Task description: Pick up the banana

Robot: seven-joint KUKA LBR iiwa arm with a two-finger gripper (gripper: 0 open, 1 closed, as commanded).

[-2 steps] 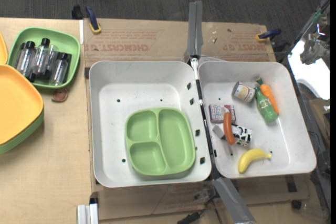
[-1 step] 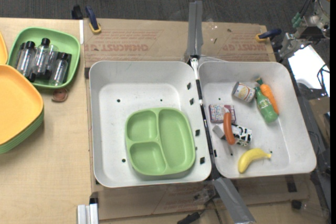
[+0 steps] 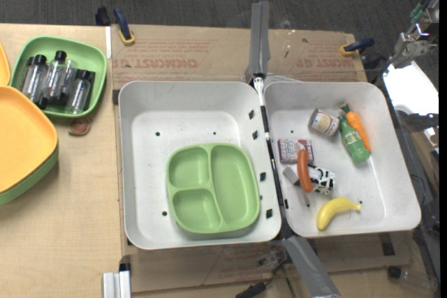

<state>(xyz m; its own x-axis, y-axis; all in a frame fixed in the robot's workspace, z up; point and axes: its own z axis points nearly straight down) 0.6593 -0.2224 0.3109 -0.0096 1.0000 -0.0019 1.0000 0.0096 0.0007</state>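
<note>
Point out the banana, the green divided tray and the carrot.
banana [image 3: 336, 211]: camera view, middle of its curved body.
green divided tray [image 3: 213, 187]: camera view, ridge between its compartments.
carrot [image 3: 357, 129]: camera view, middle of its orange body.

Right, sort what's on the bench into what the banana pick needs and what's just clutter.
Needed:
banana, near the front of the right bin

Clutter:
green bottle
carrot
small can
orange stick
cow-patterned toy
pink packet
green divided tray in the left bin
</note>
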